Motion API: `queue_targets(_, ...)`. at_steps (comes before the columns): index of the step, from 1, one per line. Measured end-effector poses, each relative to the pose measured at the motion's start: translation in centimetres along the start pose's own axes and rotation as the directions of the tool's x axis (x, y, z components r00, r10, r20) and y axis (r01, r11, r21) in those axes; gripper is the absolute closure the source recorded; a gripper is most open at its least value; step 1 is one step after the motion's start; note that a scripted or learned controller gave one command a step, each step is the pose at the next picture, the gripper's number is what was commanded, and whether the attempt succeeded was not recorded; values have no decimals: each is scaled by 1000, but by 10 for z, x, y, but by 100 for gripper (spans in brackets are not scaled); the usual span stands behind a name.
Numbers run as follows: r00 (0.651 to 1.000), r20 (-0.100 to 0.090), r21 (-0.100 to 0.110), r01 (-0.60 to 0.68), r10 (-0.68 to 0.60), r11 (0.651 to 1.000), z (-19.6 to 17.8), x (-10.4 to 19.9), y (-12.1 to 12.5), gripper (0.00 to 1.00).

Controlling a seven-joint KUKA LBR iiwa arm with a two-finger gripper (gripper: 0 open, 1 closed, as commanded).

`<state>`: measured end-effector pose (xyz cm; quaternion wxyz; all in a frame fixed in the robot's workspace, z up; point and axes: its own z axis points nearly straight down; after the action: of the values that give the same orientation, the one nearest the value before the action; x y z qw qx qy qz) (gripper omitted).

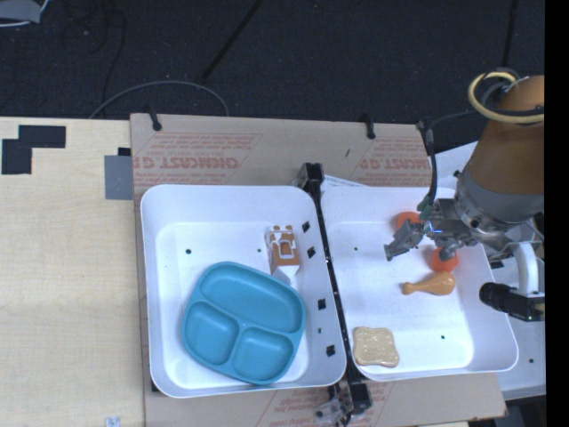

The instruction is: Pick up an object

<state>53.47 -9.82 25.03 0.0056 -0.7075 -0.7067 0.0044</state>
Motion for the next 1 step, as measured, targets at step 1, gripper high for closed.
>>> queue_targets(1,1000,2,-12,2,-2,1000,-6,0,2,0)
